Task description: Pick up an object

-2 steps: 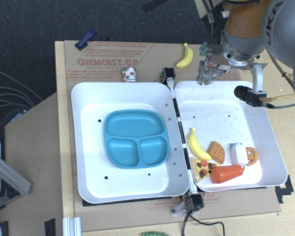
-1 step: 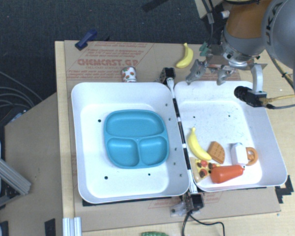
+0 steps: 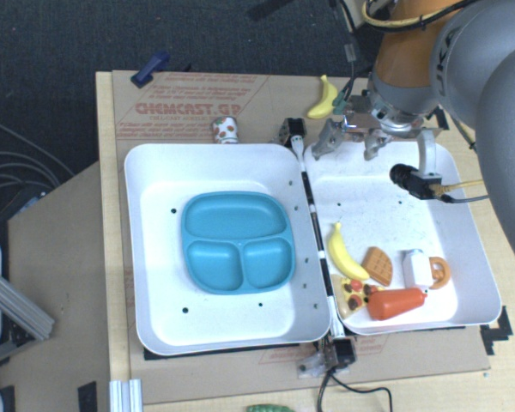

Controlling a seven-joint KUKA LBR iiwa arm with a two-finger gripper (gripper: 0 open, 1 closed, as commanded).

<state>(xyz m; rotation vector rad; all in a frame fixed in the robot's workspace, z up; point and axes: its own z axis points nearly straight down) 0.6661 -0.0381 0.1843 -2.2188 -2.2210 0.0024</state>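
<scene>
My gripper (image 3: 350, 144) hangs over the far edge of the right bin (image 3: 463, 230), its two fingers spread apart and open with nothing between them. Toy food lies at that bin's near end, well away from the gripper: a yellow banana (image 3: 344, 254), a brown waffle piece (image 3: 378, 266), a white block (image 3: 415, 269) with a brown ring (image 3: 439, 271) beside it, a red-orange carrot (image 3: 396, 302) and a small pizza slice (image 3: 353, 294). A blue divided plate (image 3: 238, 240) sits in the left bin (image 3: 150, 230).
A second banana (image 3: 324, 99) lies on the bench just behind the gripper. A small spotted toy (image 3: 226, 129) and a blue object (image 3: 150, 69) rest behind the left bin. A black fitting with a cable (image 3: 416, 183) sticks out under the wrist.
</scene>
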